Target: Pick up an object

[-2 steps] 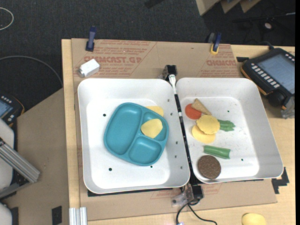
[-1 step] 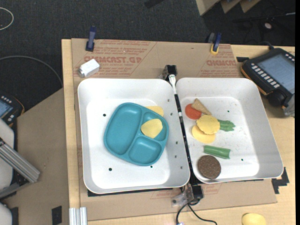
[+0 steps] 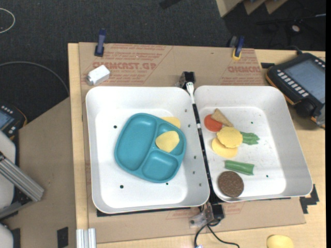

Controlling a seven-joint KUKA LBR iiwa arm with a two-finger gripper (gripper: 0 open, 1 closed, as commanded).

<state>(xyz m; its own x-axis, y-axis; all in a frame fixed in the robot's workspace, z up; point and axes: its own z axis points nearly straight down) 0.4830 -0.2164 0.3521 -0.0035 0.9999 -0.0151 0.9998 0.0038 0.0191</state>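
The left bin (image 3: 103, 118) holds a teal divided plate (image 3: 142, 149) with a pale yellow chip-like piece (image 3: 167, 140) resting on its right side and another yellow piece (image 3: 172, 122) peeking out behind it. In the right bin (image 3: 279, 138) lie a red round piece (image 3: 212, 123), a tan wedge (image 3: 222, 117), two yellow discs (image 3: 228, 137) stacked, a green piece (image 3: 250, 138) to their right, a green bean-like piece (image 3: 239, 166), and a brown round patty (image 3: 230, 184) near the front wall.
A black handheld pendant (image 3: 300, 81) sits at the right, beyond the right bin. A white clip (image 3: 98, 75) and blue clamps (image 3: 100, 41) sit on the cardboard behind the bins. A yellow object (image 3: 279, 241) lies at the bottom right edge.
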